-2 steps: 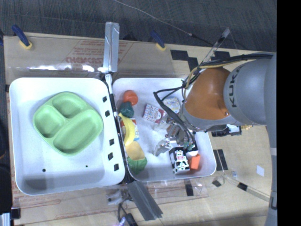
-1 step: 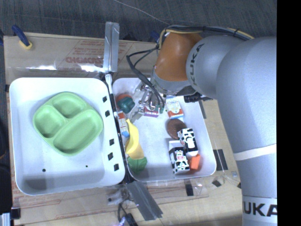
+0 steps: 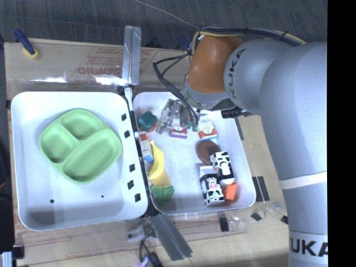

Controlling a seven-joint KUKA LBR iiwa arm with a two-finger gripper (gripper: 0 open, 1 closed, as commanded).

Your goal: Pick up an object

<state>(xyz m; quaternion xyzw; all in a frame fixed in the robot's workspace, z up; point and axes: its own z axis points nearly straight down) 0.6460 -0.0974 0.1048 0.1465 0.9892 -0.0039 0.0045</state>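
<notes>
Wooden bench [image 3: 253, 135] carried two shallow white bins side by side. Left bin [image 3: 22, 166] held pale green divided plastic plate [image 3: 80, 144]. Right bin [image 3: 242, 174] held clutter we judged pick candidates: teal lump [image 3: 147, 119], yellow banana-shaped toy [image 3: 157, 167], brown round disc [image 3: 207, 151], two cow-patterned cartons [image 3: 216, 178], small red-capped carton [image 3: 206, 128]. Two-finger gripper [image 3: 173, 118] hung low over right bin's far end, just beside small flat packet [image 3: 178, 132]; we guessed that was target. Nothing seen between prongs; spread or pressed together, we could not tell.
</notes>
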